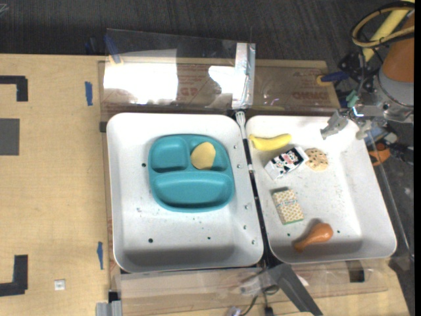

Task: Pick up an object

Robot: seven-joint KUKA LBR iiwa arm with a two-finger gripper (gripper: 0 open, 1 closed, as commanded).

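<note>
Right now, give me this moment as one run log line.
tool: over right bin's far right corner, nothing seen held | right bin: banana, milk carton, cookie, drumstick | left bin: teal tray

A grey metal wrist (376,103) is seen, topped by an orange band (398,63). Yellow and black cables (381,25) are looped above it, with blue fittings at the side. A pale grey finger piece (334,125) is attached below.

bins (125,176): two
teal tray (191,189): one
items in right bin (288,206): five
item on tray (202,155): one
</note>
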